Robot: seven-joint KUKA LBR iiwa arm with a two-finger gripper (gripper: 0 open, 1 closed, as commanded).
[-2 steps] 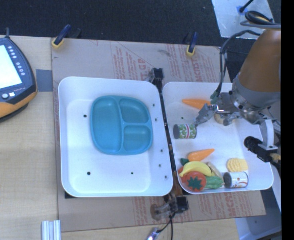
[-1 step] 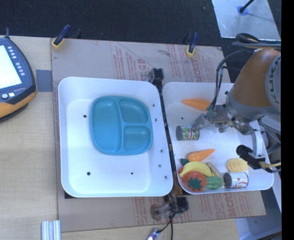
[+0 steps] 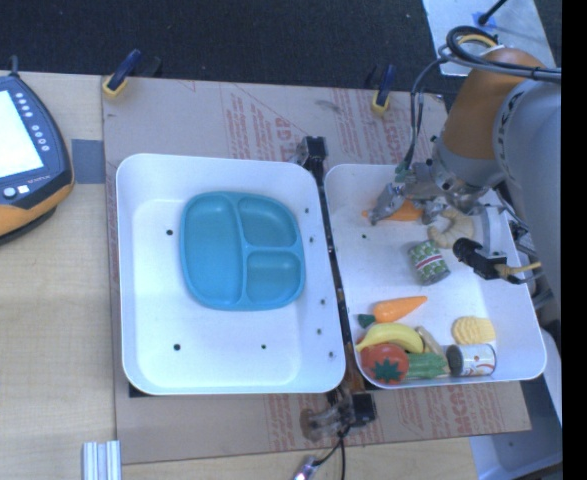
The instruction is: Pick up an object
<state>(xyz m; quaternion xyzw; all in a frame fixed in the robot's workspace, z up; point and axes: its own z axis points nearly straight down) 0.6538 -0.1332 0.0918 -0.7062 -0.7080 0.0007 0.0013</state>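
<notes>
1. Pale wooden worktop (image 3: 43,308) under a sheet of brown printed cardboard (image 3: 233,118) carries the whole setup, with dark carpet beyond its far edge.
2. At the top of the right white shallow bin (image 3: 513,363) the grey metal claw (image 3: 391,206) hangs low over the floor of the bin, its tips pointing left and down. How far it is open I cannot tell, and nothing can be made out in its grip.
3. Just beside the claw lies a small orange carrot-like piece (image 3: 406,212), probably the object being tried for, judging by how close the tips are to it.
4. A little nearer the camera sits a small green-and-white patterned can (image 3: 428,261), lying tilted and apart from the rest.
5. Along the near rim the other toys are heaped: a plastic orange carrot (image 3: 401,308), a yellow banana (image 3: 391,337), a red tomato (image 3: 388,364), a yellow ridged biscuit-shaped piece (image 3: 473,329) and a silver tin with a red label (image 3: 473,359). They seem to have slid into that corner.
6. To the left, the second white bin (image 3: 138,268) holds a light blue divided plastic plate (image 3: 241,249), which lies flat near its middle.
7. Yellow-and-blue clamps (image 3: 121,76) at the far edge appear to pin the cardboard down, so that the bins do not shift.
8. At far left rests an orange-cased handheld control tablet (image 3: 8,163).
</notes>
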